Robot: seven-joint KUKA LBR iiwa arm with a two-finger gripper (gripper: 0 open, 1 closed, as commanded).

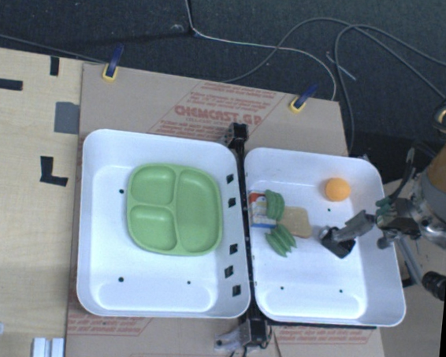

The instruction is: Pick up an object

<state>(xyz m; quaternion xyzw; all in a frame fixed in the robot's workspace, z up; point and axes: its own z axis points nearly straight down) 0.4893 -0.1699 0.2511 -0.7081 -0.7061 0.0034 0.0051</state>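
Note:
The right bin (pixel 305 301) holds an orange ball (pixel 337 189) near its far right corner. Towards its left wall lies a cluster: a green leafy piece (pixel 274 204), a second green ribbed piece (pixel 281 239), a tan flat piece (pixel 296 221) and a small red and white item (pixel 258 207). My gripper (pixel 382 222) hangs over the right rim of this bin, well right of the cluster and below the ball. Its fingers stand open with nothing between them.
In the left bin (pixel 99 224) lies a green divided plate (pixel 175 209). A black hinge strip (pixel 239 215) runs between the two bins. Both bins rest on a cardboard sheet (pixel 215 105) clamped at the back. Cables trail behind on the dark cloth.

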